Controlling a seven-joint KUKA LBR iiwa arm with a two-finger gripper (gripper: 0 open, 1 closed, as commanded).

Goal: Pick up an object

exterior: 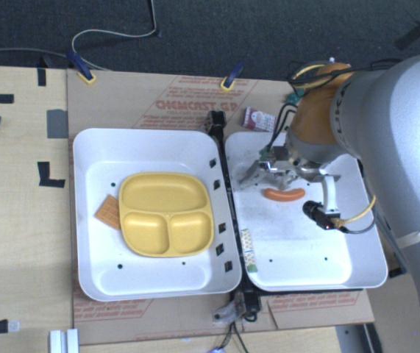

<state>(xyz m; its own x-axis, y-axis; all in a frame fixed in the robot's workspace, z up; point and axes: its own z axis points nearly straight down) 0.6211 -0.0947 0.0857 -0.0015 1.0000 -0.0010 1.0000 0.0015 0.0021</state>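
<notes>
We cannot tell how our gripper [279,173] is set; it hangs low in the right bin [342,271], just above the small sausage [283,193], presumably to take it. The yellow divided plate [167,213] and the brown cracker [108,212] sit apart in the left bin [95,271], out of our way.

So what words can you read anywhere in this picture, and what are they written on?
"CHEMCAST GP": red print on the brown cardboard sheet behind the left white bin; the smaller red lines around it are too blurred to read.
Small packet behind the right white bin: print too small to read.
Strip label on the right bin's floor: too small to read.
Red print on the cardboard's front edge: too blurred.
</notes>
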